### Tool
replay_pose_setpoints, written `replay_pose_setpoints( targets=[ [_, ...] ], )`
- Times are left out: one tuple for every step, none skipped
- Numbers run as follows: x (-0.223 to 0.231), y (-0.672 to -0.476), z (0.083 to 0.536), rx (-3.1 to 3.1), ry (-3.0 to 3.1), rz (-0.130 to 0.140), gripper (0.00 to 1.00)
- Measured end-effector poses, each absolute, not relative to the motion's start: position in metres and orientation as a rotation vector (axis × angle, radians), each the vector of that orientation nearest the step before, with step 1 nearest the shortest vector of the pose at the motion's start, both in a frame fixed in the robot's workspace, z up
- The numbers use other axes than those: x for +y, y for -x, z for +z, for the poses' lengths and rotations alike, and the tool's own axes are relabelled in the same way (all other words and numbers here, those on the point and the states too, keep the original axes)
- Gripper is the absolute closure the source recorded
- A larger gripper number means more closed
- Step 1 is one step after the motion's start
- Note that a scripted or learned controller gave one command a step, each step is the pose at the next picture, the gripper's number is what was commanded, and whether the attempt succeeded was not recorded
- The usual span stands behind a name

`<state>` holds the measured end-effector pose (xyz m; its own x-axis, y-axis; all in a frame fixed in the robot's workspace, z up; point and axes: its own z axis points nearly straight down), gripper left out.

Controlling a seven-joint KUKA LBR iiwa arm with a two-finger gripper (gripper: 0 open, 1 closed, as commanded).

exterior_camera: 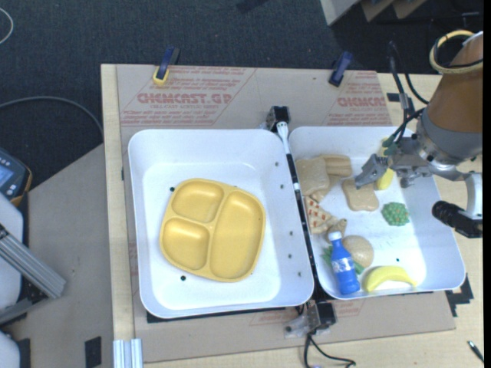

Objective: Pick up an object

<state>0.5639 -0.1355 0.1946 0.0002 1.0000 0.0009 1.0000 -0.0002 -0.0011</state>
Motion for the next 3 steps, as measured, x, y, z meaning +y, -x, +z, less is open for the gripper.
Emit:
replay_pose_setpoints(
  targets=[
    [-0.138, -0.56, 0.152, -2.218, 2.219, 0.003, 0.0],
    [-0.138, -0.562, 0.11, -2.219, 2.218, 0.003, 0.0],
    [-0.137, -0.562, 0.085, -2.22, 2.219, 0.002, 0.0]
  ],
)
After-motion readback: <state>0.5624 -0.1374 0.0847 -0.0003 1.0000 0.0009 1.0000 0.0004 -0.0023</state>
